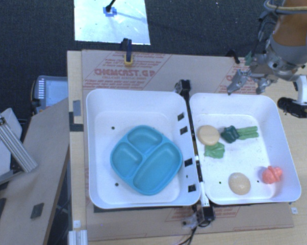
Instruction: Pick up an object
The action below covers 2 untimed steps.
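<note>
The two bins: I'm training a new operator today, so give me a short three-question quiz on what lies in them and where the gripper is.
1. True or false: the blue divided plate lies in the left bin.
2. Which item lies nearest the right bin's front right corner? A) green broccoli piece B) orange-pink item C) round tan item
3. Fill in: the gripper is above the right bin's ____ edge.

Key: 1 true. 2 B. 3 far: it is over the rim, touching none of the items.
</note>
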Motion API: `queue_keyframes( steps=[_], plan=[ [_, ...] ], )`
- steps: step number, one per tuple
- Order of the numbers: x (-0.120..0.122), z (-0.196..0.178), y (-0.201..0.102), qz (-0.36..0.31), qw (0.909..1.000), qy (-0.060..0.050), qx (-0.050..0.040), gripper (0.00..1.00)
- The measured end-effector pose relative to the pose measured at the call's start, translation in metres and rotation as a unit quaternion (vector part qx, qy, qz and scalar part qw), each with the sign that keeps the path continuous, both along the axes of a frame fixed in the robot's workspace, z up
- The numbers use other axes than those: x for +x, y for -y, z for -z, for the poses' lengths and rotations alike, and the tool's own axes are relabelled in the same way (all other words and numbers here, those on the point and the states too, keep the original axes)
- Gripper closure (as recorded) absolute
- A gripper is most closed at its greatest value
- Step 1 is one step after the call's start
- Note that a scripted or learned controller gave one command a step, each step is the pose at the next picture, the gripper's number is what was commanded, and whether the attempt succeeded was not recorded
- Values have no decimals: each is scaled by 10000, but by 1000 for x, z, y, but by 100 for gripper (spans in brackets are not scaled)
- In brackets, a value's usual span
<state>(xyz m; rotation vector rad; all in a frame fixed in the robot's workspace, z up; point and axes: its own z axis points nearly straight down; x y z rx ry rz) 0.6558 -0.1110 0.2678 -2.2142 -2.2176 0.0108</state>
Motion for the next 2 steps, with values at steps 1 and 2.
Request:
queue_keyframes(
  steps=[1, 2],
  plan=[
    [2, -8, 0, -9, 10000, 61, -5, 0],
    [-6, 38, 2, 1, 10000, 44, -5, 0]
  ],
)
